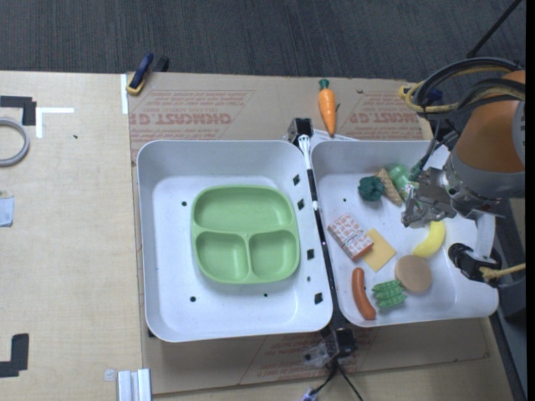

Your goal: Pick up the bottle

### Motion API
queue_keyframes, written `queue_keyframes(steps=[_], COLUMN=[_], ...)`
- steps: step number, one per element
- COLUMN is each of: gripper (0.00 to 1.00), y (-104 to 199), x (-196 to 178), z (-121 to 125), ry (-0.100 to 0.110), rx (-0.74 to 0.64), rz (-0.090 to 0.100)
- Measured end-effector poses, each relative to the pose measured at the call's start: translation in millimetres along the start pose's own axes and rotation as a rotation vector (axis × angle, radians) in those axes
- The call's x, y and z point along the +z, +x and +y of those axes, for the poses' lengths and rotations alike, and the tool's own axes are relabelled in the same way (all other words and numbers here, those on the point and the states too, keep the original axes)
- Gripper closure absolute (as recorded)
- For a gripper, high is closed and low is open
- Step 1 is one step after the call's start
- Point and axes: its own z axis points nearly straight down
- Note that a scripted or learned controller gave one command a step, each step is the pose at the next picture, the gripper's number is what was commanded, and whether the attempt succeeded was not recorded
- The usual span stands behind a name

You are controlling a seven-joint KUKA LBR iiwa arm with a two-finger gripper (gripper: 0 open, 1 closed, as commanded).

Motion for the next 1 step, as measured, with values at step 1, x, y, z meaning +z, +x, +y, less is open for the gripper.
queue_keyframes(steps=[1], gripper=[1.0], y=[-19.9], x=[-109.2], z=[-54.6], ry=[0.0], rx=[0.046], rz=[0.0])
